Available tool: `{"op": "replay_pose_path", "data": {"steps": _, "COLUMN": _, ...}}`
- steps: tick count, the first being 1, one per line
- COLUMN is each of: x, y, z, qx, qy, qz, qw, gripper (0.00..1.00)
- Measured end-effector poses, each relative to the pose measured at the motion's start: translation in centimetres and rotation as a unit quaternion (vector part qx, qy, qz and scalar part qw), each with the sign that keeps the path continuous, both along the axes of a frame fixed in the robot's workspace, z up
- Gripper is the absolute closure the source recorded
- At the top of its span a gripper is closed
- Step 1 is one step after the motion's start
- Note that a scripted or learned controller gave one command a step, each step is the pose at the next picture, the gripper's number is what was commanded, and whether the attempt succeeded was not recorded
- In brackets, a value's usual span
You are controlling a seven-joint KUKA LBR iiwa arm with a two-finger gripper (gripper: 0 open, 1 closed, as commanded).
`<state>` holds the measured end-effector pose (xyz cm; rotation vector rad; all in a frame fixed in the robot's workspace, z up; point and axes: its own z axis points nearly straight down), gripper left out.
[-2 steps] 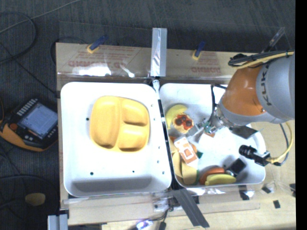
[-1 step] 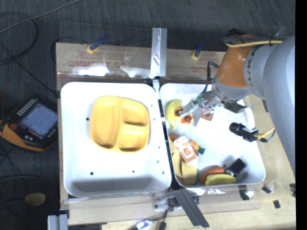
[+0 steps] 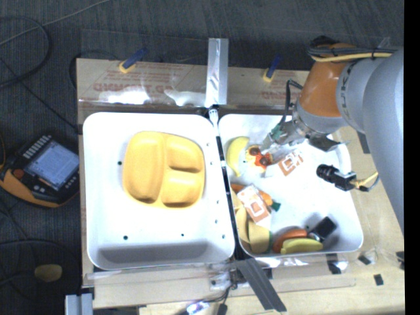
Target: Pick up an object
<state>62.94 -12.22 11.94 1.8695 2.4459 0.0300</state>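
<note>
Tool (image 3: 281,138) low over right bin (image 3: 341,156), arm (image 3: 367,90) bent in from right; grip state unclear

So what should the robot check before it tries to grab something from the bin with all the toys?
1. Gripper is over the right white bin: ok.
2. A thing sits close under it, the small orange and red toy: ok.
3. Nothing is between its fingers yet: cannot tell.
4. Neighbours leave room: not ok, the pale yellow curved piece and white card with orange print crowd that toy.
5. Big yellow divided tray lies in the left white bin, out of the way: ok.
</note>
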Motion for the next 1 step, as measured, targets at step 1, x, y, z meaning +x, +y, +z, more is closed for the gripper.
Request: {"op": "replay_pose_path", "data": {"steps": 1, "x": 0.0, "y": 0.0, "z": -0.01, "qx": -0.0002, "qy": 0.0, "qz": 0.0, "qw": 1.0, "gripper": 0.0}}
